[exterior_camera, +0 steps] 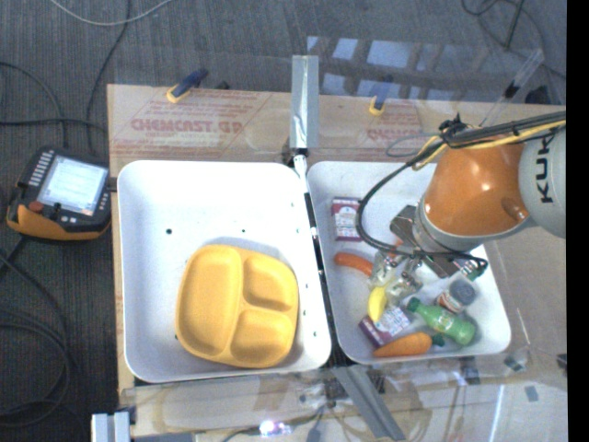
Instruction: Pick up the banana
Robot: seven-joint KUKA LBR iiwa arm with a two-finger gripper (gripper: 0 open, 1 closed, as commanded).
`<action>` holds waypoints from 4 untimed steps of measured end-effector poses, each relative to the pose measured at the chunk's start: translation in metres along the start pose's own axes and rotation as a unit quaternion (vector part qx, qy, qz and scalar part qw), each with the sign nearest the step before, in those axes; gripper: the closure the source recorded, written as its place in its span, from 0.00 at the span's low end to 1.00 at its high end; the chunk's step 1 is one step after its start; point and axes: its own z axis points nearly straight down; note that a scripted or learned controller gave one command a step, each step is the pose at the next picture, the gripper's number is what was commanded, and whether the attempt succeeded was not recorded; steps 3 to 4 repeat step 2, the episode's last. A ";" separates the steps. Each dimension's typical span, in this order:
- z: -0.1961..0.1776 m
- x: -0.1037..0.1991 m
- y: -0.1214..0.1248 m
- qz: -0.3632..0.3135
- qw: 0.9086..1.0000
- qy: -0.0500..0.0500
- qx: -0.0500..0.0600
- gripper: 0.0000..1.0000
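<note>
- The banana [377, 300] lies in the right bin [502, 325], toward the middle of its clutter; only a short yellow piece shows, its long axis running roughly from twelve to six o'clock with a slight lean.
- The hand [398, 270] hangs just off the banana's upper end, at about one o'clock from it, so the fruit lies toward seven o'clock from the hand. I cannot tell from this slant whether the hand is spread or pressed together, and nothing can be seen pinched in it.
- Judging by this, the coming move turns on that small offset: the hand would need to shift toward seven o'clock and line up across the banana's short width, not along its length.
- Crowding is the risk. An orange carrot [354, 263] sits at eleven o'clock from the banana, a purple packet [386, 325] touches its lower end, a second carrot [405, 344] lies at five o'clock, and a green bottle [446, 322] lies at four o'clock.
- A small red-and-white carton [345, 217] stands at twelve o'clock; its print is too small to read.
- The left bin [147, 210] holds a yellow divided tray [239, 304].
- Readable writing: "CHEMCAST" in reversed red letters on the board of the desk [184, 124], and "KU" on the arm [543, 178].
- A teach pendant [63, 194] rests on the floor at nine o'clock.
</note>
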 end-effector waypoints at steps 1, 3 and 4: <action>-0.013 0.017 0.024 -0.011 1.000 0.006 -0.008 1.00; -0.080 -0.019 0.058 0.152 0.988 0.005 -0.007 1.00; -0.080 -0.019 0.058 0.152 0.988 0.005 -0.007 1.00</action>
